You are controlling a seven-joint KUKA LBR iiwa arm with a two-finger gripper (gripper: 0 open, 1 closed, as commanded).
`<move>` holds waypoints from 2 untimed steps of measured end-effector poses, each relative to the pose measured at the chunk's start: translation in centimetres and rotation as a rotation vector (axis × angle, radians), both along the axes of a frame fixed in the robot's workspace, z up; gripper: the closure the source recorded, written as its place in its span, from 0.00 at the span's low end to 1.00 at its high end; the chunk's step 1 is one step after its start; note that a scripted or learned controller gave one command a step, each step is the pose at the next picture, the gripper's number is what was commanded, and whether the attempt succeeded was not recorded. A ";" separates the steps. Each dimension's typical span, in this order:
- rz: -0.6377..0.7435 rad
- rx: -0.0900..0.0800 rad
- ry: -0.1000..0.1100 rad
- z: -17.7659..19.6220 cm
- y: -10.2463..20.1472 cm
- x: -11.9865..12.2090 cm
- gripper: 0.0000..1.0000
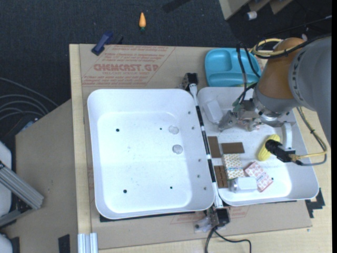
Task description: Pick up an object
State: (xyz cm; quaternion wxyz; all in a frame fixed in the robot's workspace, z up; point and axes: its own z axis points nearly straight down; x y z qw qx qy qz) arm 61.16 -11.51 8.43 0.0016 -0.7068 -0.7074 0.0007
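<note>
Well, the gripper [231,121] sits low in the right bin [296,167], toward its far left corner, and from where I stand I cannot tell whether it is open or closed. The loose things are spread along that bin's near half. A yellow object [265,148] lies toward the right edge. Two brown bars lie by the left wall, a long one [213,146] along the wall and a shorter one [233,148] just beside it. A speckled packet [233,167] lies nearer the front, with a red-and-white packet [259,175] and a small white block [245,184] close to the near edge. The left bin [142,141] holds two small clear discs [174,130] near its right edge. A blue tray [226,67] stands behind the right bin's far edge.
</note>
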 end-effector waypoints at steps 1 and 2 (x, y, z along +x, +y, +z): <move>-0.001 0.000 -0.002 1.0 0.0 0.1 1.00; -0.001 -0.001 0.007 0.9 -0.2 -0.2 0.00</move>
